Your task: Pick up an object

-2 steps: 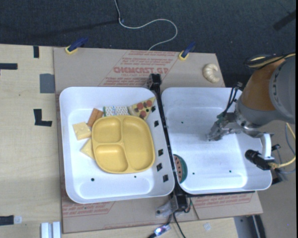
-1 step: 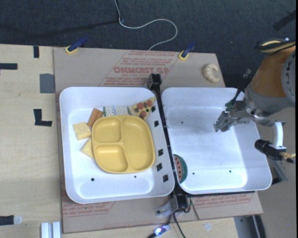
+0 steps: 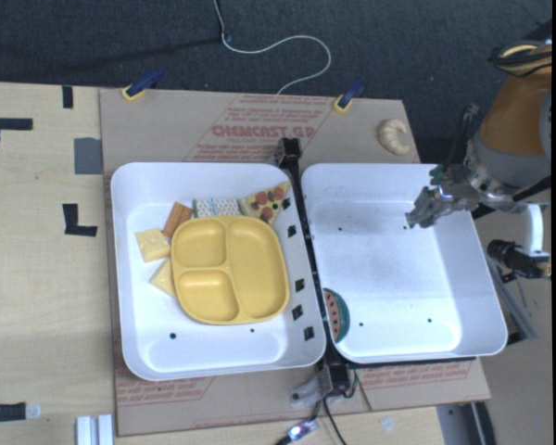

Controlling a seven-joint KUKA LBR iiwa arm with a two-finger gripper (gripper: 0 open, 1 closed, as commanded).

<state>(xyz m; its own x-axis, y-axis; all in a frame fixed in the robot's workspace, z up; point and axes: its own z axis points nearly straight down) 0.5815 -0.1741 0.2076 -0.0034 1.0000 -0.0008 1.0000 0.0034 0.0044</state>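
- Camera view: two white bins are seen side by side on the bench, the left bin (image 3: pixel 130 276) and the right bin (image 3: pixel 463 323).
- A yellow divided plate (image 3: pixel 230 269) is located in the middle of the left bin.
- Small flat pieces are tucked against and partly under the plate: a pale square piece (image 3: pixel 152 244) at its left edge, an orange-brown piece (image 3: pixel 177 217) just beyond, and a patterned piece (image 3: pixel 267 199) at the far edge.
- The gripper (image 3: pixel 423 210) is positioned over the far right part of the right bin.
- No object is seen between the fingers; their opening cannot be determined.
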